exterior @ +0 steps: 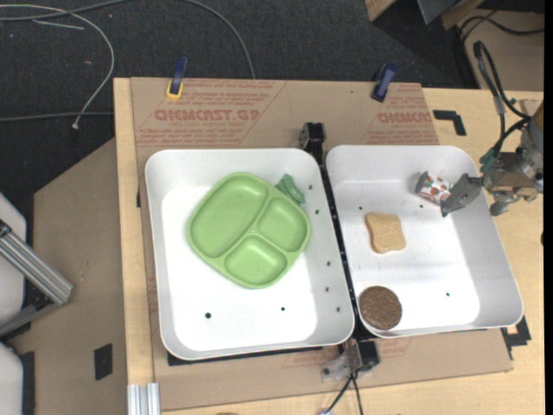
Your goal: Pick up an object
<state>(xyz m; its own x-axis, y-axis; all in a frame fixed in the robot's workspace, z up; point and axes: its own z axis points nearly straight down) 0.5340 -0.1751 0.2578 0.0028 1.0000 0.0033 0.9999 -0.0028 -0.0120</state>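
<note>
Small wrapped object (431, 186) just left of pincer (480, 195), pincer open, holding nothing

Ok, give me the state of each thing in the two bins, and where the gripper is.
Green divided plate: flat in the left bin, tilted askew.
Toast slice: flat, mid right bin.
Brown round cookie: flat at that bin's near edge.
Small wrapped item: lying beside the gripper.

Bench (259, 111): flat brown board printed with red lettering, fixed at its far edge by two blue clamps (178, 76). Directly on it, two shallow white bins side by side, touching along their inner edges: left bin (164, 249), right bin (492, 266).
</note>
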